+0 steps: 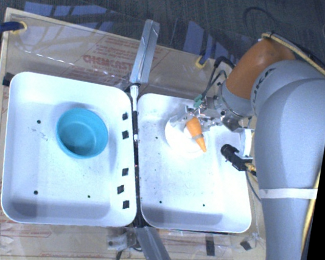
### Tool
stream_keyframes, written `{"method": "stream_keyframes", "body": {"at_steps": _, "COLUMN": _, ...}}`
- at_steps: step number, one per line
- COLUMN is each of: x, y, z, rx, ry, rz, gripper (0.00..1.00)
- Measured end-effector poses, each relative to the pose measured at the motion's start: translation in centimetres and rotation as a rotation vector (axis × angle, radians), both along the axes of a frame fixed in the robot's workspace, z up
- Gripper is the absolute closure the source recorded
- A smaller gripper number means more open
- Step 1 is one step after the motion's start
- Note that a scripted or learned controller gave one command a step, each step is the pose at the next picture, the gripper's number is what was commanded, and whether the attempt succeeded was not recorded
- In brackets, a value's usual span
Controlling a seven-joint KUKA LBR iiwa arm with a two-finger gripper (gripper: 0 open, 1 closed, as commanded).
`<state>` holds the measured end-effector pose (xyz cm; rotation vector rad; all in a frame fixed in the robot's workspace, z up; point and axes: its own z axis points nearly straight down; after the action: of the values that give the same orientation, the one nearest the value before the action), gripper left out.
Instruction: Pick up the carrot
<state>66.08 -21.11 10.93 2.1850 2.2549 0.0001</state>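
Carrot point(196, 132) lies in the right bin point(199, 206), up toward its far right corner, orange body slanting with its narrow tip pointing down and to the right, resting against a white object point(180, 136) that is hard to tell apart from the bin floor. The tool point(209, 113) sits at the carrot's upper, thick end, right at or touching it, under the arm's orange band point(252, 66). To do this step well, I would judge the grip should close across the carrot's thick end, square to its long axis, low enough to seat it between both sides and not pinch the taper, which would likely squirt out; the lift should then go straight up, clear of the bin wall close by. How wide the tool stands cannot be told from this view, since the wrist and cabling crowd it, nor whether the carrot is truly caught or merely touched. A blue bowl point(82, 133) sits in the left bin point(16, 194), well apart.
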Motion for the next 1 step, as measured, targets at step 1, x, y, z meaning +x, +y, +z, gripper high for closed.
{"method": "stream_keyframes", "body": {"at_steps": 1, "x": 0.27, "y": 0.41, "z": 0.38, "rx": -0.003, "ry": -0.013, "rz": 0.01, "gripper": 1.0}}
